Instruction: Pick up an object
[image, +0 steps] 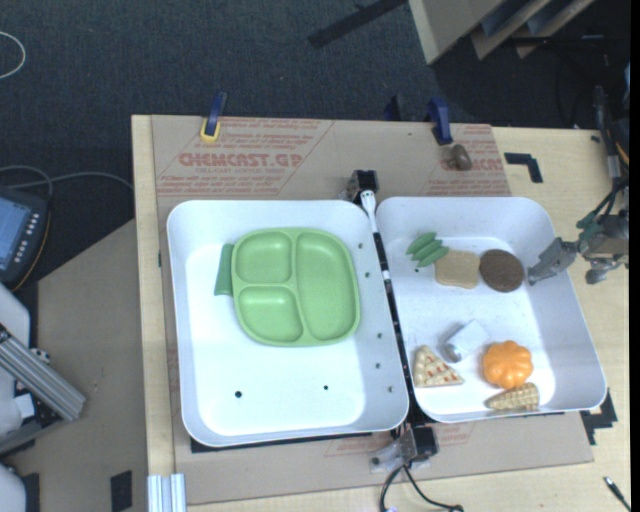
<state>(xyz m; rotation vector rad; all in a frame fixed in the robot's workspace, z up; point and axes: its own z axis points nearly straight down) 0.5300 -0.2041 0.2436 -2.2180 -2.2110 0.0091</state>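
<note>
**Nothing is picked up yet**

The end effector (556, 258) is seen at the right edge of the right bin (575, 330), close to the brown round thing (501, 270). It cannot be told how it is set. Nothing is held. Next, one thing must be chosen, maybe that brown one, and the end effector must be brought right over it.

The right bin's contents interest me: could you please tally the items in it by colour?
Green: 1, the green bean pods
Tan: 3, the bread slice, the waffle wedge and the corn cob
Brown: 1, the brown disc
Grey: 1, the grey block
Orange: 1, the pumpkin
Total: 7
</note>
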